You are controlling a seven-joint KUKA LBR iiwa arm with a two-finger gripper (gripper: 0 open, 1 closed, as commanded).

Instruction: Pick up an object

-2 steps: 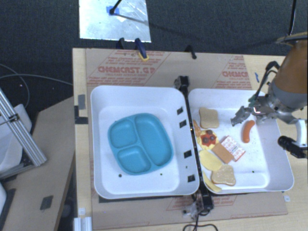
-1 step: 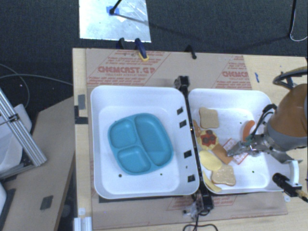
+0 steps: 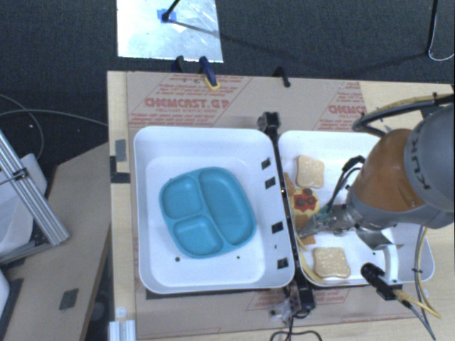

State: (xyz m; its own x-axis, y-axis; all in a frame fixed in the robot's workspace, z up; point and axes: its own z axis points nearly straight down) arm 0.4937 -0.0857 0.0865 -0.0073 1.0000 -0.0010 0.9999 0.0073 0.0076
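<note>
The right bin [image 3: 334, 142] holds a pale slice of toast [image 3: 310, 170] near its back left. A second slice of toast [image 3: 331, 262] lies at its front. Between them, against the left wall, lies a flat orange piece with red spots [image 3: 306, 202]. My gripper [image 3: 315, 224] reaches down from the right, low in the bin, just in front of the orange piece and behind the front toast. Its tip is close to the bin's left wall. The arm's grey and orange body [image 3: 398, 180] covers the right half of this bin.
The left bin [image 3: 153, 190] holds a blue divided plate [image 3: 207, 211] in its middle. A black divider with clips [image 3: 279, 190] runs between the two bins. Cardboard [image 3: 192, 101] lies under the bins, with a blue clamp [image 3: 207, 72] at its back edge.
</note>
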